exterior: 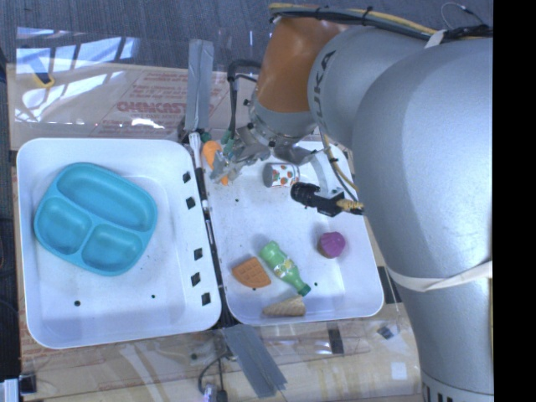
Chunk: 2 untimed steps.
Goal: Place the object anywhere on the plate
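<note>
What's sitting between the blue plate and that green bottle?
Bare white floor of the left bin, then the ridge where both bins' rims meet, then an orange cracker-like piece right beside the green bottle, seen from the overhead camera. The blue plate sits far left.

The grey arm (419,182) bulks in from three o'clock, taking up the right side of the view. Its orange band (289,61) sits toward twelve o'clock, above the wrist, which angles down and toward nine o'clock. The gripper (224,164) hangs low at the wrist's end, pointing toward eight o'clock.
</note>
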{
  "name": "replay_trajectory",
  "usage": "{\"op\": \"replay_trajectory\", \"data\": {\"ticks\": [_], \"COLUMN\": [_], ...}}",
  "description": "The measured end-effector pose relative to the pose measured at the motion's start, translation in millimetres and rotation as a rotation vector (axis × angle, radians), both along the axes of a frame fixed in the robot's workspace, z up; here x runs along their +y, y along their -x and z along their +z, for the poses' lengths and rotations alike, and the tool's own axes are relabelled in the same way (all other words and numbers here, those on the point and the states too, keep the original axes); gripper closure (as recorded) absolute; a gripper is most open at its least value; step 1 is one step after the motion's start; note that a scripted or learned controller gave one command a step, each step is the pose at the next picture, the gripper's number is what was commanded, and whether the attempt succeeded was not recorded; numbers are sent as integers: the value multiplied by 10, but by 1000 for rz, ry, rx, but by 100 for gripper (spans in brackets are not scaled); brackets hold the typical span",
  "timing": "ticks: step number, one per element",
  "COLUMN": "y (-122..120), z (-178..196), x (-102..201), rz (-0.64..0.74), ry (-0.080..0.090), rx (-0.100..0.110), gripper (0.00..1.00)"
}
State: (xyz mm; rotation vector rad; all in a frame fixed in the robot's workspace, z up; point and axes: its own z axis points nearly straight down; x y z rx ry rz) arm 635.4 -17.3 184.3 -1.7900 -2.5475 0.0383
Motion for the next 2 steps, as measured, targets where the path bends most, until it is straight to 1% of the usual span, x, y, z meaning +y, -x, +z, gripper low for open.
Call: {"op": "replay_trajectory", "data": {"ticks": [1, 2], "y": [3, 555], "z": [397, 319], "x": [735, 1467], "rz": [-107, 68], "ry": [-1, -4], "rx": [-36, -30], "gripper": [100, 100]}}
